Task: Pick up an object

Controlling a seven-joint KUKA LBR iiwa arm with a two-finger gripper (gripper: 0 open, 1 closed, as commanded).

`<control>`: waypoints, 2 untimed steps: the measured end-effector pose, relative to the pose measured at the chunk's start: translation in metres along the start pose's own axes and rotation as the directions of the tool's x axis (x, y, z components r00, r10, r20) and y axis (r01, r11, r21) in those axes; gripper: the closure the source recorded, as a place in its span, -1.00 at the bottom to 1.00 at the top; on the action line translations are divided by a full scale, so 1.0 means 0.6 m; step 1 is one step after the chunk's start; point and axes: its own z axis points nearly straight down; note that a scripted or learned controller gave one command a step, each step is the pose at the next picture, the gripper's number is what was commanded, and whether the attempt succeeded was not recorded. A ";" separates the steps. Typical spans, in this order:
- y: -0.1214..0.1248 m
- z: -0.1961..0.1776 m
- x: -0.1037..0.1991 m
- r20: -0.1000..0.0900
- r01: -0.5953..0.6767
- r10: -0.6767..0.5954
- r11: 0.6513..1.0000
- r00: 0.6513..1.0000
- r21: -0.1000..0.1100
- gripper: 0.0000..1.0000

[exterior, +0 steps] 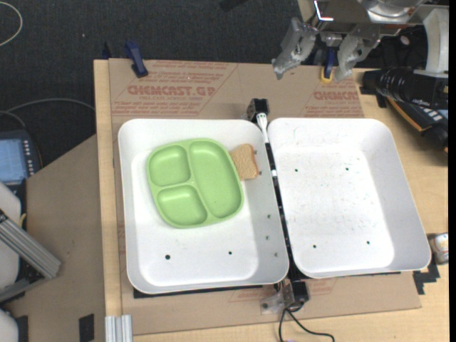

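A green three-compartment plate [194, 182] lies in the left white bin [142, 241]. A tan, toast-like piece [246, 161] rests against the plate's right rim, near the divide between the bins. My gripper [315, 57] hangs high above the bench at the top of the view, beyond the far edge of the right bin [342, 198]. Its two grey fingers [291, 50] are spread apart with nothing between them.
The bins sit on a cardboard sheet [178, 87] with blue clamps at its back edge. Black equipment [410, 95] lies at the right. Cables and a grey bracket [28, 251] lie on the left of the bench.
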 end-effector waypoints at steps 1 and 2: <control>-0.075 0.001 0.106 0.001 -0.003 0.003 1.000 1.000 0.001 -1.00; -0.106 0.001 0.114 0.003 -0.010 0.010 1.000 1.000 0.000 -1.00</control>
